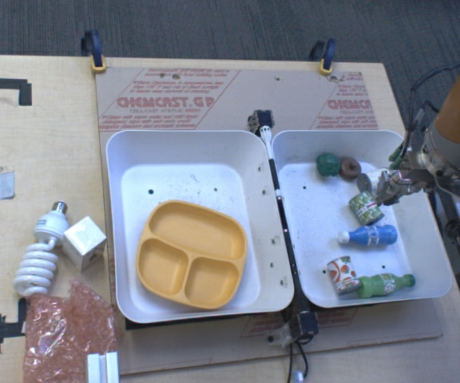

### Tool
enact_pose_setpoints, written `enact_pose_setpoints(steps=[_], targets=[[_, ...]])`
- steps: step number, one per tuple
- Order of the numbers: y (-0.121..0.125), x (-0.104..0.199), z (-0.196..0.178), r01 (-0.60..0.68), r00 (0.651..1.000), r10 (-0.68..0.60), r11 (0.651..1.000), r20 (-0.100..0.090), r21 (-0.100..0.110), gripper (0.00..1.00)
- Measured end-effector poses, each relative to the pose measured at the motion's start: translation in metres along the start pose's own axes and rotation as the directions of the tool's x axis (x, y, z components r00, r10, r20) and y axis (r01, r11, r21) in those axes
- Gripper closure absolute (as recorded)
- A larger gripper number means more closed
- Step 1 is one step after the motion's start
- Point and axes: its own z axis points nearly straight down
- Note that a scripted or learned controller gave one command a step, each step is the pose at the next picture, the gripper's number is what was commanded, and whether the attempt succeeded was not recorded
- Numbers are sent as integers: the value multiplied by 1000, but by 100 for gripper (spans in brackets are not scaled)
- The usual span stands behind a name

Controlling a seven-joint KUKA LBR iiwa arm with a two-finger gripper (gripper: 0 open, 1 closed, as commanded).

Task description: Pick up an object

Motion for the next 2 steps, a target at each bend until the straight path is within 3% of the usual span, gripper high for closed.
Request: enact_pose_setpoints(steps=[1,2], targets=[[37,3,134,-1,1000,1,1000,0,-1,0],[-26,22,134,-3,1000,3,1000,0,0,0]])
